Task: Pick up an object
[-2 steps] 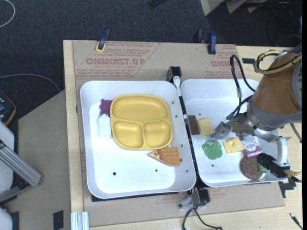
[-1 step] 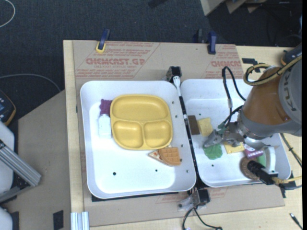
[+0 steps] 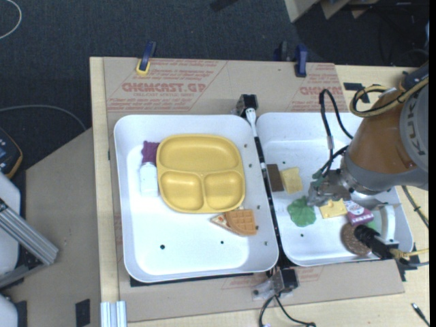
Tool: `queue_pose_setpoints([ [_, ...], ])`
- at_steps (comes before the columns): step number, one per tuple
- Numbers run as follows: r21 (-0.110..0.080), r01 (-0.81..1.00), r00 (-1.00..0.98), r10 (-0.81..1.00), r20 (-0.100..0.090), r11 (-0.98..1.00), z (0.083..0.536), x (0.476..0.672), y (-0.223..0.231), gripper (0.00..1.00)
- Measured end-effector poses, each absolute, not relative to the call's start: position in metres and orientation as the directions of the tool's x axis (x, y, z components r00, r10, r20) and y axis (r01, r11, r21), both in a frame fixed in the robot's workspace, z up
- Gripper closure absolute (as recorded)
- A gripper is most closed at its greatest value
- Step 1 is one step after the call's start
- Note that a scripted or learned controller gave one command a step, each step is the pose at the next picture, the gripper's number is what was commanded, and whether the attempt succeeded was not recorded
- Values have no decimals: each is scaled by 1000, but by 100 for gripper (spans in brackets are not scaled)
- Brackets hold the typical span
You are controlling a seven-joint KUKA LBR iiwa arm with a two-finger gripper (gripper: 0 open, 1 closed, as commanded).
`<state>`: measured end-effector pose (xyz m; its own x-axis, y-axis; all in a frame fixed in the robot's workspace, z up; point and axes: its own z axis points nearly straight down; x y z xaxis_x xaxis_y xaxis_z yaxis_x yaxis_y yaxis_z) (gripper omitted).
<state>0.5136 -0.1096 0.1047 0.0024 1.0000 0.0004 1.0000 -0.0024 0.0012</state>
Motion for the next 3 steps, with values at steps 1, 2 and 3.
queue_pose_setpoints([
  [1,6,1000,-1,1000,-2,1,148,518,-107,100],
  [2,9,1000,-1,1000,-3,1,207,525,-115,100],
  [3,6,1000,-1,1000,-2,1,226,526,-115,100],
])
